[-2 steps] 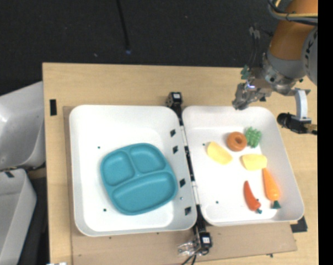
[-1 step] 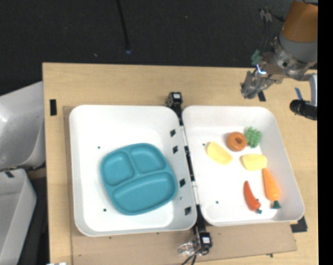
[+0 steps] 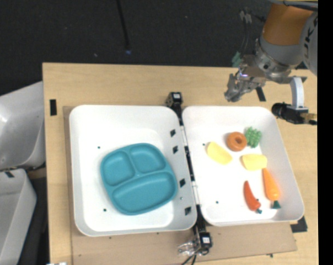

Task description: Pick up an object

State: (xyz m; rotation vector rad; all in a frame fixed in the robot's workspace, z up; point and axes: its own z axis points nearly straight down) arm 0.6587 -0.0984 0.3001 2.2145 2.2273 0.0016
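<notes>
From my feed, the whole setup sits on a light wooden bench (image 3: 128,84) with a plain pale top, its far edge running straight across and the near edge cut off at the bottom. Behind it everything goes dark, a black backdrop (image 3: 100,21) with a thin dark rod or cable (image 3: 121,15) slanting down toward the bench. Off to the left there's a white, rounded piece of furniture or housing (image 3: 15,134), glossy enough to catch a highlight, and I can't tell what it is. Lighting is even and soft, with no hard shadows.
</notes>
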